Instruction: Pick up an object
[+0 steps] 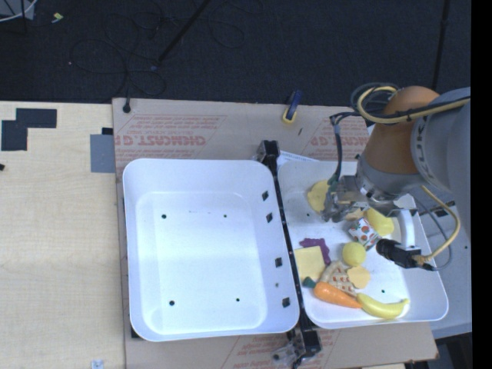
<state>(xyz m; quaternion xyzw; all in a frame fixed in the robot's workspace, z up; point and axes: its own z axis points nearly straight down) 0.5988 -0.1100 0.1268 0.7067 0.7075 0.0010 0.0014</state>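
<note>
My gripper (pixel 336 208) is down in the right bin (pixel 430 307), near its back half, right beside a yellow round piece (pixel 317 196) at its left. The view does not settle how the gripper stands. Nearer the front lie a yellow ball (pixel 354 254), a yellow lemon-like piece (pixel 380 222), a purple piece (pixel 314 245), a pale yellow square block (pixel 309 264), an orange carrot (pixel 336 295), a banana (pixel 382 307) and a patterned piece (pixel 340 275).
The left bin (pixel 138 206) sits next to the right one, parted by a black clamp strip (pixel 278 229). Both stand on a cardboard sheet (pixel 192 129). The arm's orange band (pixel 396 137) hangs over the right bin's back right.
</note>
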